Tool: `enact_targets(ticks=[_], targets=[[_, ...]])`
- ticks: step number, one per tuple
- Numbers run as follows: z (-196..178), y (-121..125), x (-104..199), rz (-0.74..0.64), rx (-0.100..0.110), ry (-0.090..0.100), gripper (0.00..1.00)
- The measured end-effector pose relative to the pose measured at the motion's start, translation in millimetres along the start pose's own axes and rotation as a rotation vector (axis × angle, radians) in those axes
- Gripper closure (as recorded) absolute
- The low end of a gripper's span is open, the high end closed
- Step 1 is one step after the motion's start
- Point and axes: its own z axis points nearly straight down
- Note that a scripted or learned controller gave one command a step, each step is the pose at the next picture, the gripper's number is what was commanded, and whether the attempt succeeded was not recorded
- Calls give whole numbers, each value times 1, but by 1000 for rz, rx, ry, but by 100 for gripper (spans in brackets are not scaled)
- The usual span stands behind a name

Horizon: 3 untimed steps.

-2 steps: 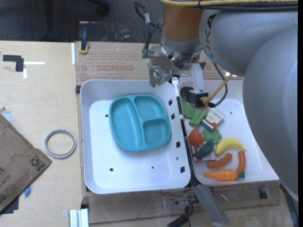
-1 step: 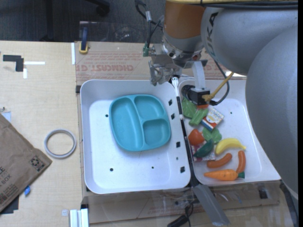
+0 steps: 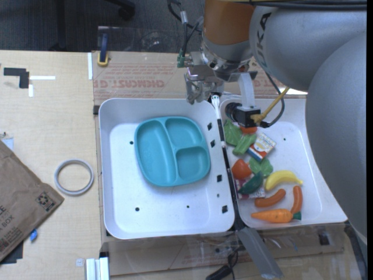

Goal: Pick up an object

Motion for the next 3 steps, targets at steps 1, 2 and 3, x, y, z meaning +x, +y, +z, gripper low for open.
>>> enact_targets(ticks=[1, 2, 3], targets=[[33, 30, 59, -59, -16, 18, 100], [62, 23, -9, 208, -10, 19, 100], [54, 23, -11, 208, -7, 17, 100]])
